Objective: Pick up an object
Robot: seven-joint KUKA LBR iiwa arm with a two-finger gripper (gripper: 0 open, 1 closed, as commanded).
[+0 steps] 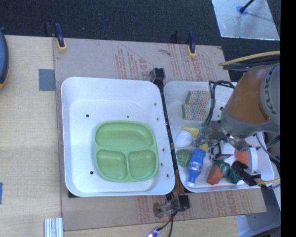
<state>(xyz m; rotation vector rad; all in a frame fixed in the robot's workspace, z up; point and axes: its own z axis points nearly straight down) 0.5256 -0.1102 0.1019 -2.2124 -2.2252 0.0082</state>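
Seen from above, the grey KUKA arm [249,102], its orange band uppermost, reaches in from the right over the right-hand white bin [173,90] on the cardboard-covered worktop [113,58]. Its jaws [213,141] hang low among the clutter; whether they are open or closed cannot be told, and nothing is visibly held between them. Just below them a blue bottle [196,166] with a white cap lies tilted, its label too small to read. Beside it sit a white ball [183,139], a yellow piece [190,131] and a dark green lump [183,157]. A green-and-tan sponge [196,104] rests near the bin's far wall. Toward the near right corner lie a red-brown block [214,175], a dark green object [230,173] and an orange-red piece [241,157]. The left bin [74,132] carries a green divided plate [125,150] with three compartments. Red lettering on the cardboard is printed too faintly to read. Blue-and-yellow clamps [60,37] pin the sheet's far edge.
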